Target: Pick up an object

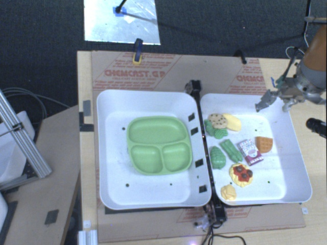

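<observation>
The right bin [286,131] holds several toy foods: a chocolate-chip cookie [217,120], a yellow piece [233,122], green vegetable pieces [218,157], a purple-and-white packet [250,150], an orange waffle-like piece [264,144], a small pizza [241,174] and a pale yellow piece [228,191]. My gripper [276,100] hangs over the bin's far right corner, well above the objects, with its fingers spread apart and nothing between them. It is up and to the right of the yellow piece.
The left bin [110,137] bears a green three-compartment tray [156,144]. A black divider with clips [196,131] joins the bins. A silver sheet [121,14] lies beyond the bench, and a metal frame [20,137] stands at the left.
</observation>
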`<state>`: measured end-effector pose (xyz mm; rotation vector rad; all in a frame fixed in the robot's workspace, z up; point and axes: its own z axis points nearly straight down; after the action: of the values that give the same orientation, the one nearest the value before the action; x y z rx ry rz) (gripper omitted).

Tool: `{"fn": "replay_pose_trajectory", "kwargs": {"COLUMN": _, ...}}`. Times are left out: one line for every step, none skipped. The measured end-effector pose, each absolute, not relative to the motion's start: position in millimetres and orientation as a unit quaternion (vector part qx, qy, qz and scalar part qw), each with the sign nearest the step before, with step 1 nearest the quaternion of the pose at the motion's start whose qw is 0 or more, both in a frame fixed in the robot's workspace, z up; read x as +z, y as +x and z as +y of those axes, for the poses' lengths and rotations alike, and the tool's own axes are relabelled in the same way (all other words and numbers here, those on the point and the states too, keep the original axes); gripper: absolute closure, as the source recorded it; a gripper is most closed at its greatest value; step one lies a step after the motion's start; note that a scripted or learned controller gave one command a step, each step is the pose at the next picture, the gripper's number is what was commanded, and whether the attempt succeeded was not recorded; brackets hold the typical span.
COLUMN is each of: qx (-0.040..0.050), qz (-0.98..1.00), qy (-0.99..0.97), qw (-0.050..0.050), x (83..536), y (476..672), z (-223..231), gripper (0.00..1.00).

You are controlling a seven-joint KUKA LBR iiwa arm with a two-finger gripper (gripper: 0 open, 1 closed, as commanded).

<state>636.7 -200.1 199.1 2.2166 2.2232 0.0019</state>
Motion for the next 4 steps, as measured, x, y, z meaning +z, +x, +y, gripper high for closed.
{"fn": "replay_pose_trajectory", "kwargs": {"qx": -0.0020, "qz": 0.707, "qy": 0.707, "qw": -0.004, "x": 86, "y": 590.5, "z": -206, "gripper": 0.00}}
{"fn": "replay_pose_trajectory", "kwargs": {"qx": 0.0012, "qz": 0.708, "qy": 0.706, "qw": 0.002, "x": 104, "y": 595.5, "z": -207, "gripper": 1.00}}
{"fn": "replay_pose_trajectory", "kwargs": {"qx": 0.0011, "qz": 0.709, "qy": 0.706, "qw": 0.002, "x": 122, "y": 611.2, "z": -206, "gripper": 1.00}}
{"fn": "replay_pose_trajectory", "kwargs": {"qx": 0.0017, "qz": 0.709, "qy": 0.705, "qw": 0.003, "x": 137, "y": 645.6, "z": -206, "gripper": 1.00}}
